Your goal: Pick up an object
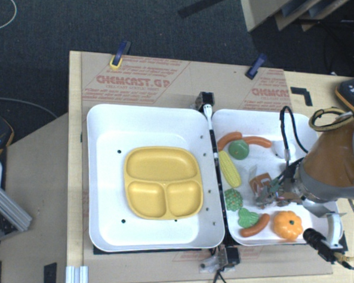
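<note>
Orange toy pumpkin (288,225) sits at the near right of the right bin (259,120), just beside a sausage (255,226) that touches a small green piece (247,217). Further in: a broccoli-like green piece (233,200), a yellow corn cob (229,168) lying lengthwise near the bin's left wall, a green round fruit (238,149), and a long orange-red sausage (245,139) curving over it near the far wall. Hand (265,191) is low in the middle of the right bin, among the toys, just left of the pumpkin and right of the corn; cannot tell whether it's apart or together, and nothing is visibly gripped. Grey arm with orange band (334,162) comes in from the right over that bin. Left bin (106,127) carries a yellow three-compartment plate (162,182), roughly centred. Both bins sit side by side, touching, on the cardboard-covered counter (85,84).
</note>
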